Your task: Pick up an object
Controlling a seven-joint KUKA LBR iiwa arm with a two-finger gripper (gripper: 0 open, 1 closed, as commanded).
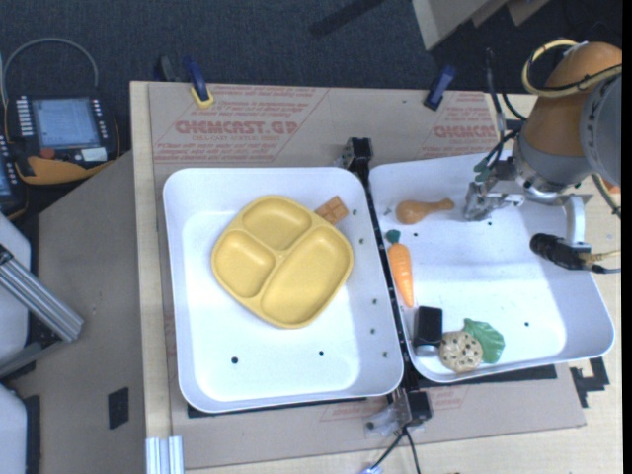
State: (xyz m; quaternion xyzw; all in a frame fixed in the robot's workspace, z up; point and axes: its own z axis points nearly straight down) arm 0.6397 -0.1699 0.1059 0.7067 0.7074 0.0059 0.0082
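The gripper (481, 203) is small and blurred, so its state is hard to tell. It hovers just right of a tan pear-shaped piece (425, 209) in the right bin (553, 304).

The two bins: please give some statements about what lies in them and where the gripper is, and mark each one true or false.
1. The yellow plate lies in the left bin. True.
2. The carrot lies on the plate. False: it lies in the right bin, near the divider.
3. The gripper is over the right bin. True.
4. The cookie sits at the right bin's far edge. False: it sits at the near edge, beside the green leaf.
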